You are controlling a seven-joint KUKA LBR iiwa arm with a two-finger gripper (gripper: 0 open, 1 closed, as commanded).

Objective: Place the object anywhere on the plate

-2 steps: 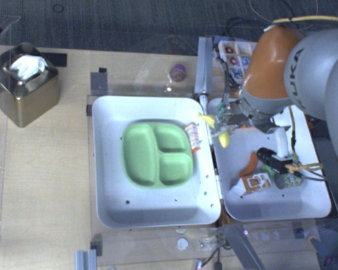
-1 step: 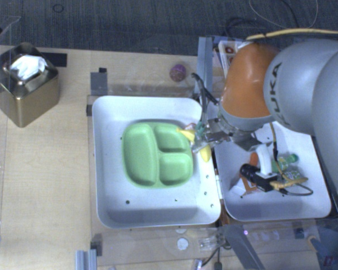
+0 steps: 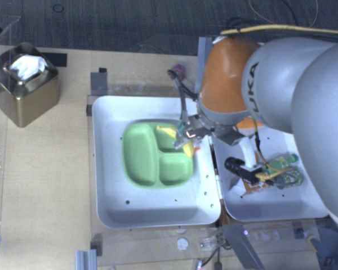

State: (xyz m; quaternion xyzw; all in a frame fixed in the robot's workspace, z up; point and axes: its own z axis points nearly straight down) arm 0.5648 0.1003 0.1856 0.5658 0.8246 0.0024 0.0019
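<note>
Over the green plate's (image 3: 141,156) right edge, within the left bin (image 3: 107,196), the gripper (image 3: 185,136) hangs low beside a yellow object (image 3: 167,131) lying in the plate's far right compartment; whether they touch, and how far the jaws stand apart, cannot be told.
</note>
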